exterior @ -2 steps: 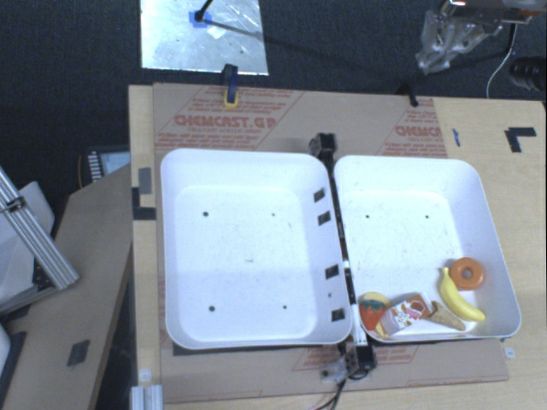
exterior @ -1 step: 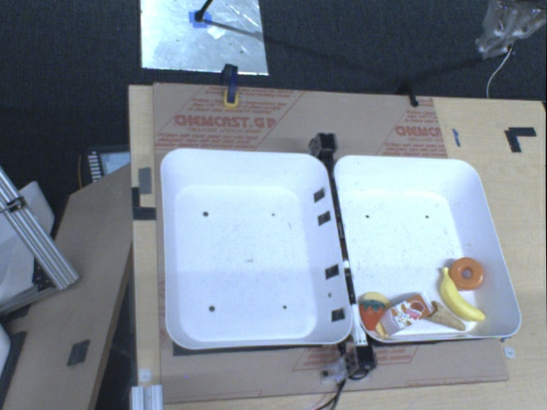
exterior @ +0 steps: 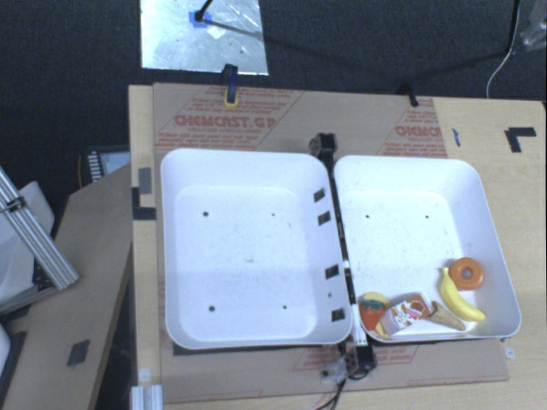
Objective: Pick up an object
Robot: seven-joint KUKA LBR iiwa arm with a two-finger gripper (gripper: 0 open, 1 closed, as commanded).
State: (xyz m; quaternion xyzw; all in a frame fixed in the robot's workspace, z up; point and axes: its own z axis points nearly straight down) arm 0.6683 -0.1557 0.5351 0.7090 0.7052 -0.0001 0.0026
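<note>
Several objects, a banana (exterior: 459, 296) among them, crowd the right bin's (exterior: 410, 186) near edge.

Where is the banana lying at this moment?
In the camera view, the banana lies in the right bin, near its front right corner, just below the orange ring and right of the small packet.

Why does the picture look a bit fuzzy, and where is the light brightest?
In the camera view, focus is soft throughout, so the small packet cannot be read. The silver sheet at top glares brightest. The left bin shows a shaded lower half; the banana stays evenly lit.
</note>
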